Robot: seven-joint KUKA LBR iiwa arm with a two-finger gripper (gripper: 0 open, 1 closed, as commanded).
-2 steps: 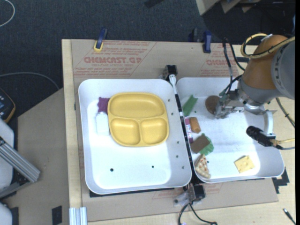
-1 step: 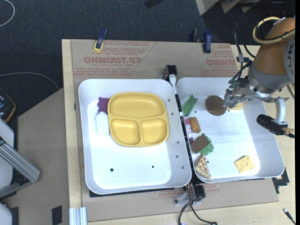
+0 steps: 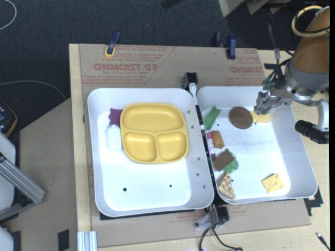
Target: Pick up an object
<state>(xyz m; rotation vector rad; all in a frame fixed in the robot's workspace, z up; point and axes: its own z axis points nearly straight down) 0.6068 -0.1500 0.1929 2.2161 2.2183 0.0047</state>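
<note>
Where the gripper [image 3: 263, 104] sits, low over the far right part of the right bin [image 3: 293, 140], a small pale yellow block [image 3: 263, 118] lies right under it, touching or nearly touching the fingertips. Whether the claw is spread or closed can't be made out from this angle, too small and dark. A brown round disc [image 3: 241, 117] lies just beside the block on the left. Further left in the same bin there's a green strip [image 3: 211, 116] near the dividing wall, then a small orange-brown piece [image 3: 216, 139], a brown block on a green scrap [image 3: 224, 160], and a speckled pizza-looking slice [image 3: 225, 186] at the near edge. A yellow cracker-like square [image 3: 272, 182] lies well apart, near the front right corner.

The left bin [image 3: 141, 192] holds a big yellow divided plate [image 3: 155, 131], with a purple thing [image 3: 114, 116] and a white item [image 3: 113, 138] tucked against its left side. Both bins rest on a cardboard sheet [image 3: 157, 61] clamped to the bench, with dark carpet [image 3: 52, 14] beyond.
</note>
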